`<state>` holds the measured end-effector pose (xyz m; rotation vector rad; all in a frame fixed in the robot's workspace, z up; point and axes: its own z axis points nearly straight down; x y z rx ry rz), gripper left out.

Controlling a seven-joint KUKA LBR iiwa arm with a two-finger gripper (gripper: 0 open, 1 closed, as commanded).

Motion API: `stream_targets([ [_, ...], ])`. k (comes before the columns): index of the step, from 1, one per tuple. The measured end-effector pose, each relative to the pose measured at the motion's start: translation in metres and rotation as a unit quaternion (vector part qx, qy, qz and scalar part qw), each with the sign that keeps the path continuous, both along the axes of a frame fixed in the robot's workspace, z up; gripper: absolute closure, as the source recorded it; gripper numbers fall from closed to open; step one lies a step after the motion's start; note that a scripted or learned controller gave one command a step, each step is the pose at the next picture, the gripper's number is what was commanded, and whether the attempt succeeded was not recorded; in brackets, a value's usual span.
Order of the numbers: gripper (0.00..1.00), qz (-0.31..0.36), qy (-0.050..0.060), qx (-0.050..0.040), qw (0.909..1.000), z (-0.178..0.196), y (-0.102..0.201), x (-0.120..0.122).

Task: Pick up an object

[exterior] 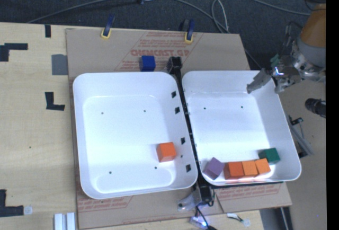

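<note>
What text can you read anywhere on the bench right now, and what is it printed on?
Red print on the cardboard sheet behind the two bins: several lines, too blurred to read for certain.
The blocks, both bins and the hand bear no readable text.
</note>
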<state>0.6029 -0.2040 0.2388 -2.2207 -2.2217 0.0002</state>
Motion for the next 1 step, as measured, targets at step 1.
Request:
stream_targets([
  [1, 0.00, 0.031, -0.004, -0.0009, 0.9995, 0.0777, 0.0057, -0.0122],
])
